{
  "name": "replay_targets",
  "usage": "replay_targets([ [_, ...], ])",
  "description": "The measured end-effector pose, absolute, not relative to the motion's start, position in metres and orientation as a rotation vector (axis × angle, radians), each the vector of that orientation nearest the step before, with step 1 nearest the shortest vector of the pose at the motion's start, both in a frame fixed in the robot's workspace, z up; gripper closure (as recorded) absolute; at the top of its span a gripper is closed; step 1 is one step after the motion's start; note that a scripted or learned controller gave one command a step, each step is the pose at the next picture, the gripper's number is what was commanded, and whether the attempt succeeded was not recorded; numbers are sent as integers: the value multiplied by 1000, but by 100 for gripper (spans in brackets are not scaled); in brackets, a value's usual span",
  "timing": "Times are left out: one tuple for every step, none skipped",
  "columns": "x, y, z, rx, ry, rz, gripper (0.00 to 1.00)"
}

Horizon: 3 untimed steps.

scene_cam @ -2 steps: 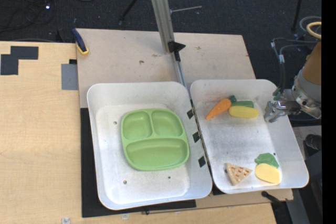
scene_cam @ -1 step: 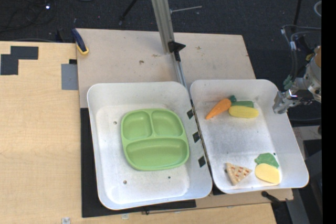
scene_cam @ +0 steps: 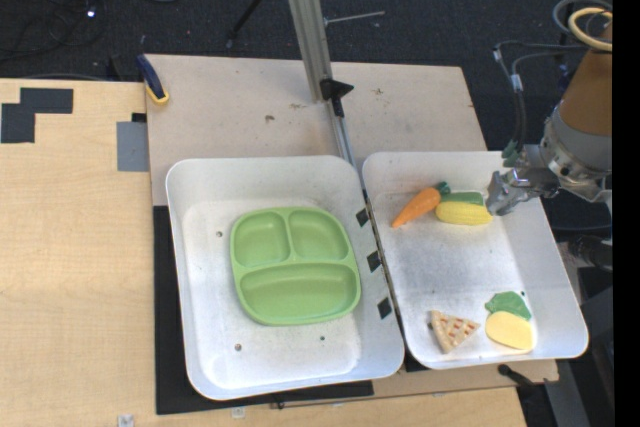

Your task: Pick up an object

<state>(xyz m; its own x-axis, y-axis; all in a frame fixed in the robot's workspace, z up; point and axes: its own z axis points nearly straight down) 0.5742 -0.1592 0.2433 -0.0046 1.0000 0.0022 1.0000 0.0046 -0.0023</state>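
Note:
In the right bin lie an orange carrot and a yellow corn cob near the far wall. A pizza slice and a yellow lemon with a green leaf rest near the front edge. My gripper hangs at the right end of the corn cob, low over the bin, on the grey arm that enters from the right.
The left bin holds a green divided plate. A metal post rises behind the bins, with black clips along the seam between them. A blue-and-yellow tool lies on the bench at far left.

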Motion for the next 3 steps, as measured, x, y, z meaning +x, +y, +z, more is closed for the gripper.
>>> replay_targets([
  [565, -107, 230, -2213, -2223, 3, 100],
  [555, -60, 220, -2213, -2222, 4, 100],
  [543, -16, 219, -2213, -2222, 4, 100],
])
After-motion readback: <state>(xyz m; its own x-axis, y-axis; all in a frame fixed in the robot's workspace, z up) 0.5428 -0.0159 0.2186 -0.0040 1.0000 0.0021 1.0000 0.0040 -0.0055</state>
